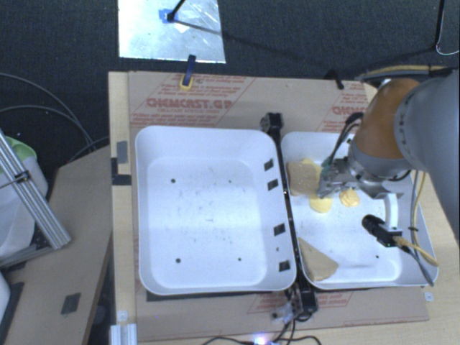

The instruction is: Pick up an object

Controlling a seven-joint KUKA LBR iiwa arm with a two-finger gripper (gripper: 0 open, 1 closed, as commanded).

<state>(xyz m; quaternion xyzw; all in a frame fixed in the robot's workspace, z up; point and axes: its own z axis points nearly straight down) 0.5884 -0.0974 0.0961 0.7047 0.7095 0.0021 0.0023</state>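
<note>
In the right bin (402, 273) my gripper (329, 187) reaches down from the right, its tip over a small cluster of things near the bin's left half. A tan flat piece (302, 177) lies just left of the tip. A pale yellow lump (320, 204) sits directly below it, and a small yellow ridged piece (350, 198) lies to its right. A tan triangular piece (317, 259) rests at the bin's front left corner. The arm's body hides the back right part of this bin.
The left bin (144, 214) stands beside the right one, split off by a black divider (282, 192) with clips. Both sit on a cardboard sheet (215, 99). A metal plate (171, 20) lies beyond on the dark floor.
</note>
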